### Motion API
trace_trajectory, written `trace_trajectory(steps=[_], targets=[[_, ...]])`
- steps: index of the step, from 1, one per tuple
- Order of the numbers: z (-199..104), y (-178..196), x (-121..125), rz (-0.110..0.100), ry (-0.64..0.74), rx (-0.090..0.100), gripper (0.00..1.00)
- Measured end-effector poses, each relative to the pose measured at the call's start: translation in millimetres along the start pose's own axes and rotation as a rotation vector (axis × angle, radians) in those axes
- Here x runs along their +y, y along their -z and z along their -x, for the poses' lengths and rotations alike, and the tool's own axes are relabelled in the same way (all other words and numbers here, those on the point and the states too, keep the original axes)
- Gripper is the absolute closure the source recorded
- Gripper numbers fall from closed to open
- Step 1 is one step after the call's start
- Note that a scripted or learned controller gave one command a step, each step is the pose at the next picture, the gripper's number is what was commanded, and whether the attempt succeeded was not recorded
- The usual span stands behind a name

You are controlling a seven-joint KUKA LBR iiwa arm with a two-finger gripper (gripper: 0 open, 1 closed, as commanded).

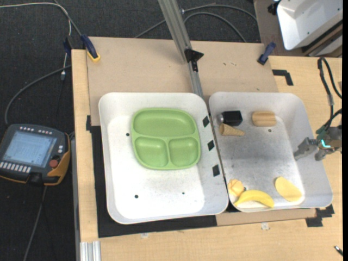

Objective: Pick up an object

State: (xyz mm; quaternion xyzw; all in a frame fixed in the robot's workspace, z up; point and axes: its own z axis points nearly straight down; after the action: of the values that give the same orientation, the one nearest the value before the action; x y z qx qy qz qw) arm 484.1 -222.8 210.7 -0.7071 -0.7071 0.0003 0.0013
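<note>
The right bin [272,151] holds several small objects. A black block [232,117] and a tan wooden cylinder [263,118] lie near its far wall, with a tan wedge [231,130] just in front of the black block. A yellow banana [254,199], a pale peeled piece [235,187] and a yellow oval piece [287,188] lie along the near wall. My gripper [308,148] shows as a small grey shape at the bin's right rim, low over the rim and apart from every object. Nothing is seen held in it.
The left bin [122,200] bears a green three-compartment plate [165,138]. A metal post [179,31] slants up from between the bins. A teach pendant [32,154] lies off the bench at the left. Blue clamps [89,49] grip the board's far corners.
</note>
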Motion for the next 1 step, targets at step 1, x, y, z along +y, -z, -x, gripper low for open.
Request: trace_trajectory(steps=[1], targets=[[0.0, 0.7, 0.6, 0.002, 0.0, -0.001, 0.0]])
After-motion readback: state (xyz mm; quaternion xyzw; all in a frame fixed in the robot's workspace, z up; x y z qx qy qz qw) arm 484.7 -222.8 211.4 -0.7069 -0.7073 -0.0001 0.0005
